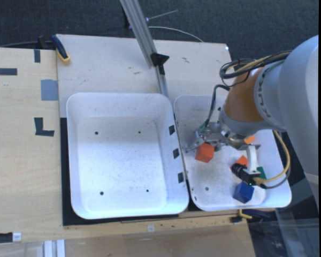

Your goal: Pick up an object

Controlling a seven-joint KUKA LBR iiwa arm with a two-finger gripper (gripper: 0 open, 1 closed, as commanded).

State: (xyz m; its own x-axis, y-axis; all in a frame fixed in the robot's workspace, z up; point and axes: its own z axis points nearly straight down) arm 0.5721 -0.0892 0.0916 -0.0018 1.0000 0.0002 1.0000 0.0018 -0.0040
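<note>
Two bins (pixel 75 111), one orange block (pixel 205 153)

Even overhead light, soft shadows, slight blur, low res.

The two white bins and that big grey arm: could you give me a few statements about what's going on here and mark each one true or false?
1. The small orange block lies in the right-hand shallow white bin. True.
2. The left-hand shallow white bin holds a blue block. False: the small blue block sits in the right-hand bin, near its front corner.
3. The end effector is over the right-hand bin, right by the orange block. True.
4. The grey arm with the orange band reaches in from the left of the picture. False: it comes in from the right.
5. The orange block and the blue block touch each other. False: bare bin floor shows between them.
</note>
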